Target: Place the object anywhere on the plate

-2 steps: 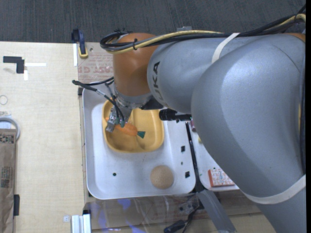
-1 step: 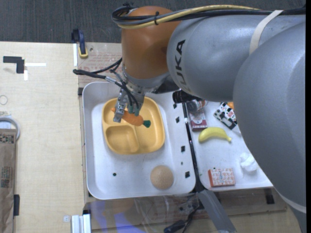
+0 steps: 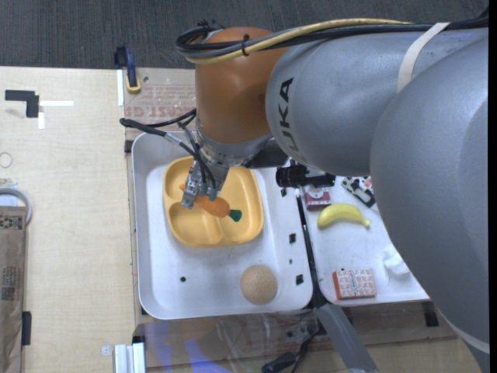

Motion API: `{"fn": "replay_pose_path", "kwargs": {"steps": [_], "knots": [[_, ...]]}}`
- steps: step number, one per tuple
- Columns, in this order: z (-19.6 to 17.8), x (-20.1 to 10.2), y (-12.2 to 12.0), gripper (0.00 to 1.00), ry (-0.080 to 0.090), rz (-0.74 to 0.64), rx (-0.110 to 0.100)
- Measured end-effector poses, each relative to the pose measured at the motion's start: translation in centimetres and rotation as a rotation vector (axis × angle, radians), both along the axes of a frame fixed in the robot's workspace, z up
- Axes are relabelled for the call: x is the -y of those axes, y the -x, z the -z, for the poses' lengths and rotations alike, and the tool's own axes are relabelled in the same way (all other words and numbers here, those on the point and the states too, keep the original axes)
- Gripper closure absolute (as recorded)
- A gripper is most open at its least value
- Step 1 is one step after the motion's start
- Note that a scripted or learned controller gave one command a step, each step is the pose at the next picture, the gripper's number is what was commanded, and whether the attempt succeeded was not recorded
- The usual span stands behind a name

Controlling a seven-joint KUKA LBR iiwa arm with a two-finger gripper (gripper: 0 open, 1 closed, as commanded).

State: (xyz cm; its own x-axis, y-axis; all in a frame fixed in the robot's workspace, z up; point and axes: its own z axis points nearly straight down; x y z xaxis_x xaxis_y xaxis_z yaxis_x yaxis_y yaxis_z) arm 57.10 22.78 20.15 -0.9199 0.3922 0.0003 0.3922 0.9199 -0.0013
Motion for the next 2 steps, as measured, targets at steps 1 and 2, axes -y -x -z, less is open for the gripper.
{"fn": "replay_pose_path", "kwargs": {"steps": [1, 2], "knots": [[0.0, 0.0, 0.0, 0.0, 0.0, 0.0, 0.0], [-0.89, 0.07, -0.1, 1.0, 0.0, 0.001, 0.001]]}}
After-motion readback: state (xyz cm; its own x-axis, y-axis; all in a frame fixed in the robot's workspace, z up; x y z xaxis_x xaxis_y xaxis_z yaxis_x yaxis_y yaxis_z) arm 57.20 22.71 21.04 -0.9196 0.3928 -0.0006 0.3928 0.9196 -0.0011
